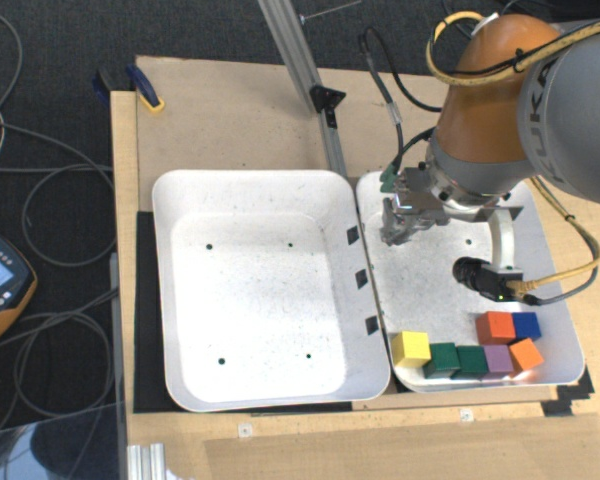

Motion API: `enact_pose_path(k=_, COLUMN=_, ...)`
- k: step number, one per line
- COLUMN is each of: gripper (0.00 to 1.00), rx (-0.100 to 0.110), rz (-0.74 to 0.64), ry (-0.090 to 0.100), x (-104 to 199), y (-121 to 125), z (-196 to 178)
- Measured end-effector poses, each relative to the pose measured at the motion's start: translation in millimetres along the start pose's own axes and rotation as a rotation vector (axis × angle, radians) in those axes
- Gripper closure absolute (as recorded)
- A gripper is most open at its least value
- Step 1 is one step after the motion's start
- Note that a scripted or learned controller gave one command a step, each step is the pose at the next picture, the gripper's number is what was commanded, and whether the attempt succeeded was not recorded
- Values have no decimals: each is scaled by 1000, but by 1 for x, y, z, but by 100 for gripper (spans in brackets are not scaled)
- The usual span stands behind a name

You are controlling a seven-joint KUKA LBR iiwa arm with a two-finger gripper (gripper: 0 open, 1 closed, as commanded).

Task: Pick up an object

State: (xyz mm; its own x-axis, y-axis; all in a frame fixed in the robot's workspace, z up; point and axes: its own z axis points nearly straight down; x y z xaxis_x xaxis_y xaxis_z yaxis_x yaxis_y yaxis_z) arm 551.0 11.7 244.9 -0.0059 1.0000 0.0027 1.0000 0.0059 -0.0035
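Hovering over the right bin [550, 268], the pincer [398, 226] is showing no readable grip state; seven blocks are crowding its near edge: yellow block [412, 347], two green, two orange, purple, blue.

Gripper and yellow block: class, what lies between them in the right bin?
In the camera view, bare speckled white bin floor separates the gripper from the yellow block; no other object sits on that stretch.

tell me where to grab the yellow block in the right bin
Come straight down on the small yellow cube, closing across its near and far faces. It sits at the left end of the block row, with the green cube against its right side and the right white bin's wall close on its left. The pincer hangs further back.
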Motion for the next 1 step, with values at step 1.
enact_pose_path(k=1, gripper=100, rx=-3, rz=-2, ry=0, x=57, y=-1, z=-1)
